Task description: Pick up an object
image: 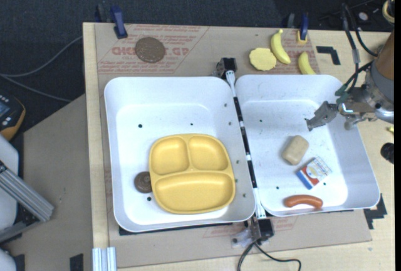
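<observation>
Pincer [318, 118]: grey metal, reaching in from the right over the upper part of the right bin [276, 94]; whether its fingers are spread or pressed together cannot be told; nothing seen between them; no visible contact with any item.

Right bin, shallow white plastic with rounded corners:
- beige rounded block [295, 150], matte, near the centre, below the pincer and apart from it;
- small flat packet [312, 173], red, white and blue, just below and right of the block;
- orange-red sausage [303, 202], smooth, curved, against the front wall.

Left bin [169, 100], same make:
- yellow divided plate [191, 172], three compartments, glossy;
- brown round disc [143, 182], touching the plate's left edge.

Bench [207, 44], cardboard-brown, behind the bins:
- brown round disc [150, 49];
- yellow ruffled piece [262, 59];
- two yellow bananas [280, 47], [306, 63].
</observation>
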You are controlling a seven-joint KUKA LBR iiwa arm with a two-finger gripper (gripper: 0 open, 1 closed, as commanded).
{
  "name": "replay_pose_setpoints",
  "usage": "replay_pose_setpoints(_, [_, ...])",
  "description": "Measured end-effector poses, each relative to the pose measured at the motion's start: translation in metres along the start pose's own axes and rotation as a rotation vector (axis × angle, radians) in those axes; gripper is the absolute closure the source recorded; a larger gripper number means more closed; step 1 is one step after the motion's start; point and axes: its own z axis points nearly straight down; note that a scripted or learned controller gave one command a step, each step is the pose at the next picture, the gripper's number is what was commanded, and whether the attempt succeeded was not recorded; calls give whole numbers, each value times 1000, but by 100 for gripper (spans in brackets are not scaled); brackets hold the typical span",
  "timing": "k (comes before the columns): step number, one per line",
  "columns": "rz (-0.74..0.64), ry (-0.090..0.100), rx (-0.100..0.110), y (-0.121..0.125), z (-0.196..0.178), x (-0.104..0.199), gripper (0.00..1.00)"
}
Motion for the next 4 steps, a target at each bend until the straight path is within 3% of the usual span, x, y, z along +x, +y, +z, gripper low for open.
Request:
replay_pose_setpoints(1, [0, 1, 4, -2, 170, 12, 0])
replay_pose_setpoints(2, [1, -1, -3, -1, 153, 11, 100])
replay_pose_setpoints(3, [-9, 4, -8, -19, 58, 103, 100])
replay_pose_setpoints(4, [-2, -2, -5, 42, 63, 84, 100])
